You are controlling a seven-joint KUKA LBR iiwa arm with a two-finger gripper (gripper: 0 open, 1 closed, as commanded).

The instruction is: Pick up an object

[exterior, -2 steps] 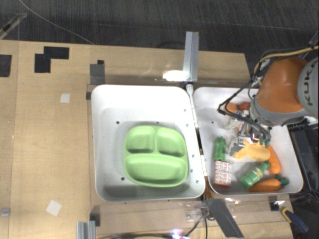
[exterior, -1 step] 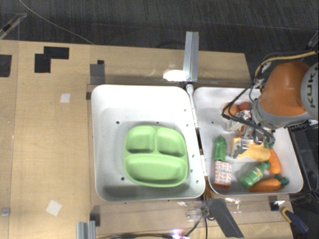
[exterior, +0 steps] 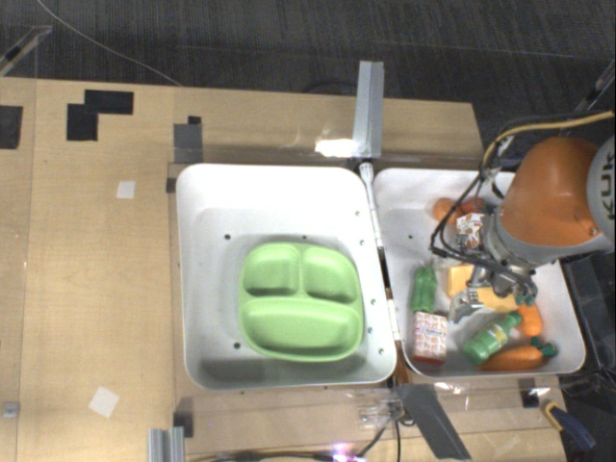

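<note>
My gripper (exterior: 477, 295) hangs low inside the right bin (exterior: 576, 349), under the arm's orange band (exterior: 547, 194). It sits over a yellow block (exterior: 459, 279), among the bin's objects. Left of it stands a dark green bottle (exterior: 423, 289). Just below it lies a light green bottle (exterior: 490, 339), tilted, with an orange carrot (exterior: 510, 358) beneath that. A small patterned box (exterior: 430, 336) rests at the bin's front left. Another orange piece (exterior: 530, 320) shows to the gripper's right, and one more (exterior: 444, 207) near the bin's back, partly hidden by the arm.
The left bin (exterior: 207, 210) holds a green divided plate (exterior: 300, 299) at its middle. A grey metal post (exterior: 369, 109) rises behind the wall between the two bins. Cables (exterior: 539, 128) run along the arm at the right.
</note>
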